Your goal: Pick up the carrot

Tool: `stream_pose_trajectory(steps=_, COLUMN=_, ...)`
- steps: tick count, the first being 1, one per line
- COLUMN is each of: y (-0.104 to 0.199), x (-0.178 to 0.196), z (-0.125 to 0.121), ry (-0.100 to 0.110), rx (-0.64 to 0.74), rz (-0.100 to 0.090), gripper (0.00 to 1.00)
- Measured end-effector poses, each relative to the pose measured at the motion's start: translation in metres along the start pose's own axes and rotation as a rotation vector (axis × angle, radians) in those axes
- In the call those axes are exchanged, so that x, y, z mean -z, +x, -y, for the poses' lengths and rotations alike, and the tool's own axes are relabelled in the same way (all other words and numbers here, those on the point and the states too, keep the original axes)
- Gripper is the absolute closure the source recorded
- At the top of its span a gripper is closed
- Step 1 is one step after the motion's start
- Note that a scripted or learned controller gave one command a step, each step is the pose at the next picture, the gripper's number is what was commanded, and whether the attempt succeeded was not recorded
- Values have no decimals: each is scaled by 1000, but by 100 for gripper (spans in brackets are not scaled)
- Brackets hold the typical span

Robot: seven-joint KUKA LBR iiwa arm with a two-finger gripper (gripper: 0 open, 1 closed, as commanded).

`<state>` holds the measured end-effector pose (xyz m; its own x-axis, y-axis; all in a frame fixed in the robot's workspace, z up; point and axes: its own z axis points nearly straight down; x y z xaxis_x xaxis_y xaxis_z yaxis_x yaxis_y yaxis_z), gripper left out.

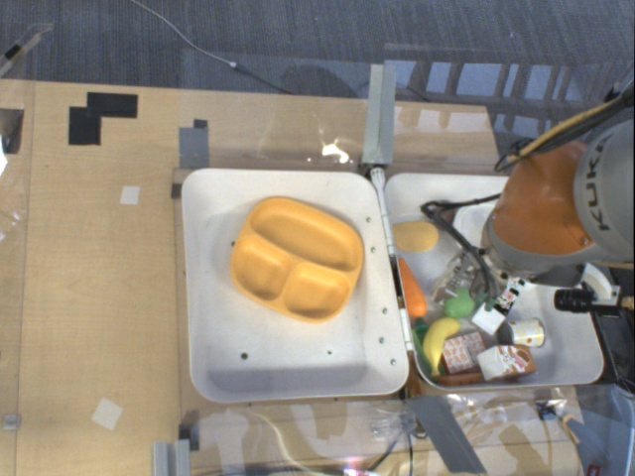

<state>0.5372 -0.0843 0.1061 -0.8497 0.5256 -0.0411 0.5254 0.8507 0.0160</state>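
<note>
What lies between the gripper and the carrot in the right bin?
In the camera view, bare white bin floor separates the gripper from the carrot.

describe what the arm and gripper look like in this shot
The arm is grey with a broad orange band above the wrist and dark letters, "KU", on its grey shell. A yellow-and-black cable runs along its top, and a black cable loops out near the wrist. The gripper is a small metallic, silvery assembly with dark parts, seen from above; finer detail is too small to tell.
</note>
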Motion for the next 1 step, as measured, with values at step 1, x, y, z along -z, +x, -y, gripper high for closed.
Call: stream_pose_trajectory(steps=1, y=-3, x=1, z=3, ry=3, rx=-4, rz=6, gripper=0)
